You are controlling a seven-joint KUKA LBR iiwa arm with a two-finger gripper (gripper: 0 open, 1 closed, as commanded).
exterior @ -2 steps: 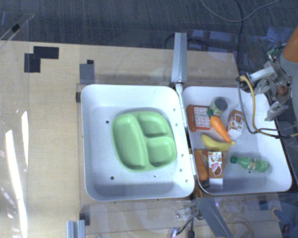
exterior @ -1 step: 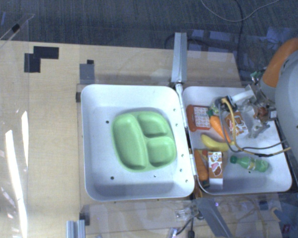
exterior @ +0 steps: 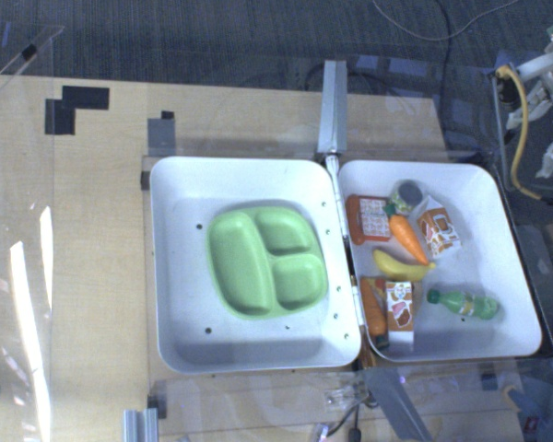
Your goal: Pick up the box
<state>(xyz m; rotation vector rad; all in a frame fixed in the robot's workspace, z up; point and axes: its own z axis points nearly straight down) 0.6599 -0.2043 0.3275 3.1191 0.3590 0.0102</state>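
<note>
The right bin (exterior: 498, 247) holds three box-like items. A flat red-orange box (exterior: 368, 217) lies at its left wall. Toward the middle, a small orange and white carton (exterior: 439, 231) rests tilted. A white box with a red and brown picture (exterior: 399, 308) lies near the front left corner, next to an orange item (exterior: 373, 313) pressed against the wall. Nothing rests on top of any of the three.
Around the boxes lie a carrot (exterior: 406, 237), a banana (exterior: 401, 265), a grey can (exterior: 407, 193) and a green bottle (exterior: 464, 305). A green divided plate (exterior: 267, 261) sits in the left bin (exterior: 180, 201). A yellow cable and white hardware (exterior: 535, 109) stand past the bin's upper right.
</note>
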